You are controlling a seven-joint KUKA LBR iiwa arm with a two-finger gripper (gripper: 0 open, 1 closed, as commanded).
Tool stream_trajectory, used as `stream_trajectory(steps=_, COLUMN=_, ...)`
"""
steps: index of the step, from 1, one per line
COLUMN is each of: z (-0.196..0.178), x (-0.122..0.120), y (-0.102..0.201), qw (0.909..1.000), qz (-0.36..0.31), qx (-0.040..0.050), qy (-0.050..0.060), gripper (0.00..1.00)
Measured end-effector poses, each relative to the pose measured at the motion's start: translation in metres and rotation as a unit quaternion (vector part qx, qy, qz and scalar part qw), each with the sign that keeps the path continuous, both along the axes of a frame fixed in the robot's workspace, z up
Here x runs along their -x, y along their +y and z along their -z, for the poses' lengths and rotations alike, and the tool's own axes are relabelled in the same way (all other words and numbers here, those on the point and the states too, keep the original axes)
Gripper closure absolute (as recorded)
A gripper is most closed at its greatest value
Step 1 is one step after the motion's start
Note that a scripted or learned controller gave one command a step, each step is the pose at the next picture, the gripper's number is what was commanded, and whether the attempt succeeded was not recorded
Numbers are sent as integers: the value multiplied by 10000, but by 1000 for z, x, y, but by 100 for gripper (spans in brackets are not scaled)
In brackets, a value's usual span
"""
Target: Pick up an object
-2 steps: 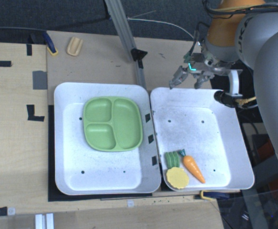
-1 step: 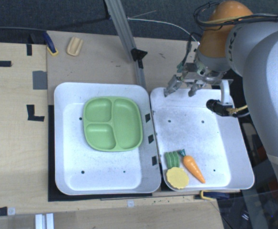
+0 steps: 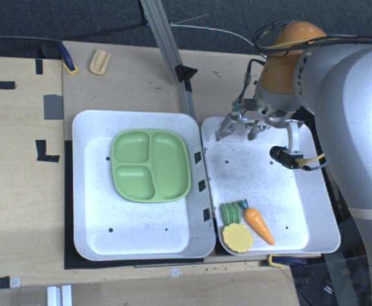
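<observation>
The claw (image 3: 240, 129) hangs spread, gripping nothing, over the right bin (image 3: 300, 190) toward its 11 o'clock corner. The toy carrot (image 3: 260, 225) lies well apart, near 6 o'clock.

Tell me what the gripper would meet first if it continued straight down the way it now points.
Most likely the bare white floor of the right bin near its far edge. The gripper hangs there, apart from the carrot at the near edge. Depth is hard to judge.

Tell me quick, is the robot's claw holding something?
Gripper: open, holding nothing, at the far edge of the right bin, far from the carrot.
</observation>
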State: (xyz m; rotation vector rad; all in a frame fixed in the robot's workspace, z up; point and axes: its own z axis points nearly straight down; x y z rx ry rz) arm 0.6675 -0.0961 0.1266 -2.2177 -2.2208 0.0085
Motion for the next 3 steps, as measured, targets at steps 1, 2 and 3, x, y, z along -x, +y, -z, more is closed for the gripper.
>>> stream_trajectory(steps=1, z=40, x=1, y=1, qw=10000, qz=-6, qx=1, qy=-5, gripper=0)
stream_trajectory(steps=2, z=28, x=0, y=1, qw=10000, qz=-12, qx=-1, qy=-14, gripper=100)
stream_trajectory(steps=3, z=-35, x=-3, y=-1, qw=10000, qz=-1, qx=-6, qy=-55, gripper=100)
